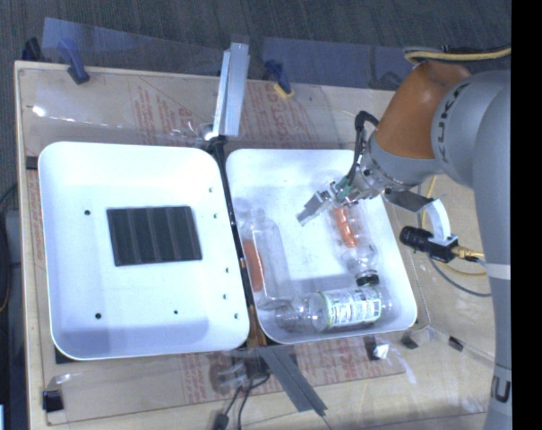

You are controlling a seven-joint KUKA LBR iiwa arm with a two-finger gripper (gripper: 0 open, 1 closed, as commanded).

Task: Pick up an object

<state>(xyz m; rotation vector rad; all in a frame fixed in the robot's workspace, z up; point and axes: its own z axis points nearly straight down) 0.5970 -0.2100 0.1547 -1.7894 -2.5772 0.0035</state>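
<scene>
My gripper (pixel 331 201) hangs low over the upper middle of the right bin (pixel 293 173). Just below and to its right lies a small clear bottle with orange contents (pixel 346 228), close to the gripper; contact cannot be made out. A clear bottle with a black cap (pixel 364 267) lies below that. Along the bin's front wall a larger clear bottle with a printed label (pixel 340 311) rests on its side. A long clear bottle with an orange strip inside (pixel 256 256) lies along the left wall.
The left bin (pixel 73 177) holds a flat dark ribbed rectangle (pixel 154 236) near its middle. A metal bar (pixel 230 88) stands at the back between the bins. Blue clamps (pixel 76 68) sit at the bench's rear edge.
</scene>
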